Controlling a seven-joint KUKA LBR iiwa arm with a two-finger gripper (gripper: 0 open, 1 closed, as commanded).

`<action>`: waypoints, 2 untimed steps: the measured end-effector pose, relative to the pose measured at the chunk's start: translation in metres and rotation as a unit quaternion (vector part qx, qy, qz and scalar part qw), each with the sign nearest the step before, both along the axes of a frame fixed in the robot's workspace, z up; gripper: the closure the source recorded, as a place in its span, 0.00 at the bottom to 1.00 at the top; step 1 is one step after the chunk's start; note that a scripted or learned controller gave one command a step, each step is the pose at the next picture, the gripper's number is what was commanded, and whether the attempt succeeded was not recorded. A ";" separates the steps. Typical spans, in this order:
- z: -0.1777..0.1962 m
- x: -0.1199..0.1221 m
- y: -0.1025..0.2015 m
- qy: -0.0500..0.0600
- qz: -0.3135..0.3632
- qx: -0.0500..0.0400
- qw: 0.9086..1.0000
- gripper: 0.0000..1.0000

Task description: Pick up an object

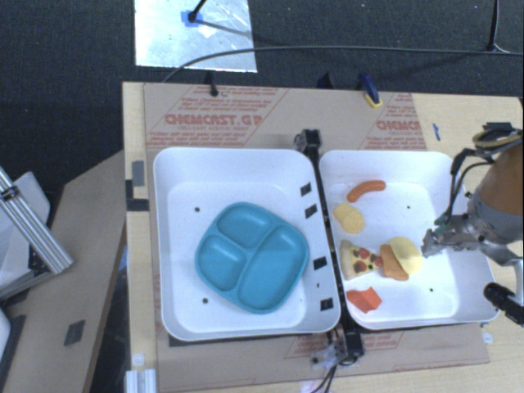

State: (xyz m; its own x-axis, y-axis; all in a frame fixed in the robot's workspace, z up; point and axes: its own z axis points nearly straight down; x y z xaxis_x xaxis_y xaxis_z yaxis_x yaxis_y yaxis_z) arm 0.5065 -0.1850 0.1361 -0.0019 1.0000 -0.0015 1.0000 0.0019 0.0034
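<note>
Bins (pixel 246 158) before "CHEMCAST" board (pixel 214 119)

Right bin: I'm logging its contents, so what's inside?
The right bin holds a sausage, yellow piece, pizza slice, hot dog and orange-red piece. Hot dog hides what's beneath.

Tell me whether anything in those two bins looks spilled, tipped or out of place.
Nothing stands out. The blue divided plate lies flat in the left bin, and the toy foods lie loose in the right bin.
</note>
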 end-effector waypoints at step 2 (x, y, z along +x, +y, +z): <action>0.082 0.005 -0.001 -0.001 0.001 0.000 1.000 1.00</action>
State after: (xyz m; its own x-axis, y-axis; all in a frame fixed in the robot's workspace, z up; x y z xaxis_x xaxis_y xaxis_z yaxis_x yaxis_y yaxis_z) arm 0.5115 -0.1864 0.2185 -0.0045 1.0000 -0.0020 1.0000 0.0045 0.0057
